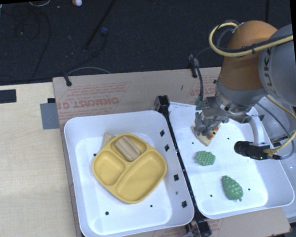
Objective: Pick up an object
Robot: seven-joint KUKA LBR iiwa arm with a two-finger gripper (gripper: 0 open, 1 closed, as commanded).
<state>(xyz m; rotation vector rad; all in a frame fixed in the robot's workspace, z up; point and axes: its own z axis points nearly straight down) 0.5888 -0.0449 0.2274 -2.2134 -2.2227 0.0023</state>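
While the gripper [208,126] is hanging low over a small tan piece [204,135] — right beneath it — I cannot tell what it is grasping. It should be going straight down and squeezing gently. Nearby, toward the camera, two green toys are sitting — a round one [205,158], a longer one [232,187].
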